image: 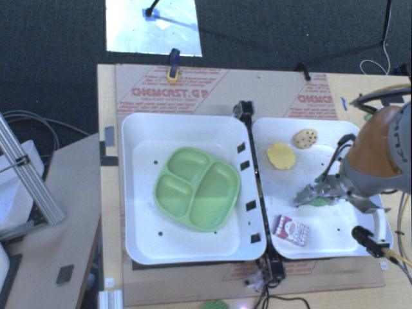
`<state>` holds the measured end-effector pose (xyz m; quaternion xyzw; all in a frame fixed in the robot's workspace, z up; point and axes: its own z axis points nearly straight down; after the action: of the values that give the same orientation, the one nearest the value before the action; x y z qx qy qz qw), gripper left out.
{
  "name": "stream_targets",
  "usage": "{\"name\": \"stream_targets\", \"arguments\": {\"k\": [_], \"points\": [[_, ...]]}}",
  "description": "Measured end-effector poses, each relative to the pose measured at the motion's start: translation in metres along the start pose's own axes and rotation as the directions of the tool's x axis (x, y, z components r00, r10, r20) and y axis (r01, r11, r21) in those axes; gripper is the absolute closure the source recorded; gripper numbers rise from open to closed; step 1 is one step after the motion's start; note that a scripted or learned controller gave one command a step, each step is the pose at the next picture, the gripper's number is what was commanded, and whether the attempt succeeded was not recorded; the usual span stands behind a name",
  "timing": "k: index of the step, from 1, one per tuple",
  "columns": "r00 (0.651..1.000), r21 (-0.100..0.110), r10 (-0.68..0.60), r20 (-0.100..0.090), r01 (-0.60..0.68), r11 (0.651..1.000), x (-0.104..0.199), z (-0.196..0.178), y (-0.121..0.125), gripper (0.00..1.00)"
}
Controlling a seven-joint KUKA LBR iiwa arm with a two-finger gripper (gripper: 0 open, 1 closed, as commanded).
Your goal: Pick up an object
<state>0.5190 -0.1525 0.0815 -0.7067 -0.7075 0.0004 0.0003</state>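
Camera view shows the gripper low in the right bin, its metal fingers pointing toward the middle of the bench. Whether the jaws are apart or together I cannot tell, because the tips are small and blurred against the white floor. Just under the tips lies a small green thing, touching or nearly touching them; I cannot say that it is between the jaws.

This green thing looks flat and thin, maybe a soft toy leaf, so I judge it light and easy to bend. It may slide on the smooth plastic when pushed. A hold across its narrow width, near the middle, seems best.

Further out in the same bin there is a red and white packet near the front wall, a yellow disc and a cookie near the back wall. The disc and the cookie look stiff and light, and easier to pinch by the edges. The left bin holds a green tray with three compartments, which is too wide for the jaws except at the rim.
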Motion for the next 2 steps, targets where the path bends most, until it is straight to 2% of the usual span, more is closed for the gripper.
{"name": "stream_targets", "arguments": {"k": [1, 2], "points": [[1.000, -0.011, -0.006, 0.002, 0.006, 1.000, -0.001, -0.005, 0.083, 0.00], [1.000, -0.006, 0.006, 0.003, -0.006, 1.000, -0.021, -0.104, -0.028, 0.00]]}}
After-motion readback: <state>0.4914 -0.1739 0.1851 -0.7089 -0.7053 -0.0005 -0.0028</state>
